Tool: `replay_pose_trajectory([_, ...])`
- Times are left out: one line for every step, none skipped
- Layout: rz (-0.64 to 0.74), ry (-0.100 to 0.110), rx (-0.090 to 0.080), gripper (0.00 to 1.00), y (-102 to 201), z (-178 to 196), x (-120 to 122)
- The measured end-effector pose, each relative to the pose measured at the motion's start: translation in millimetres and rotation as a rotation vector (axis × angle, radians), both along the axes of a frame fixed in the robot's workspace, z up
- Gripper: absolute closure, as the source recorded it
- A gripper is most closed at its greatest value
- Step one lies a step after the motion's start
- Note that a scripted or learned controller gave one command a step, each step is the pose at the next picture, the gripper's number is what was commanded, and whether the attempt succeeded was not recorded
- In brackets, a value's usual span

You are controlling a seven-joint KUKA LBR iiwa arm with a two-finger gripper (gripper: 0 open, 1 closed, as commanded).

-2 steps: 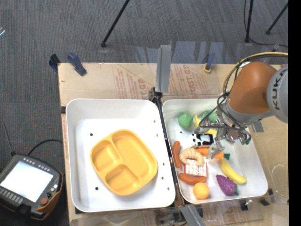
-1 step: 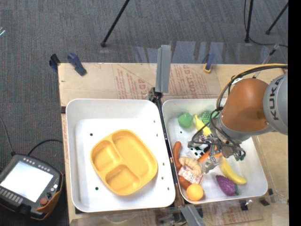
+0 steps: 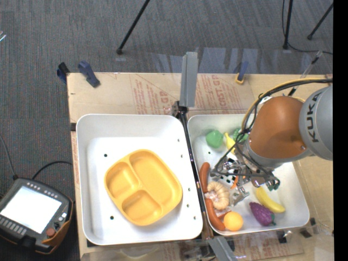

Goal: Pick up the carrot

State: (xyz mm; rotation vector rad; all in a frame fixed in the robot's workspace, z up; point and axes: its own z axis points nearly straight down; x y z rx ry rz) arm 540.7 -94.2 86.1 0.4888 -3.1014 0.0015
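Cardboard-topped bench bears two shallow white bins (image 3: 87,145). Down in the right one, the metal two-finger gripper (image 3: 235,181) hangs, its grip unreadable; the small orange carrot (image 3: 234,182) peeks out right beneath it.

Both bins: smooth white plastic, slight sheen, left bin (image 3: 87,145), right bin (image 3: 296,200). Yellow compartment tray (image 3: 142,186): glossy moulded plastic. Toy food looks plastic too: banana (image 3: 270,200) smooth and shiny, eggplant (image 3: 261,213) glossy purple, orange (image 3: 233,221) semi-matt, shrimp (image 3: 218,194) ridged. Tabletop (image 3: 136,91) covered in matt brown cardboard with red print. Arm's orange band (image 3: 277,129): smooth, satin gloss; grey shell (image 3: 326,124) matt. Gripper (image 3: 239,175): bare metal linkage, dull. Floor (image 3: 65,26): rough grey carpet.
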Motion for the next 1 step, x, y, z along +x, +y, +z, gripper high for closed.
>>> replay_pose_trajectory([0.001,0.001,0.002,0.00,1.6,-0.5,-0.1])
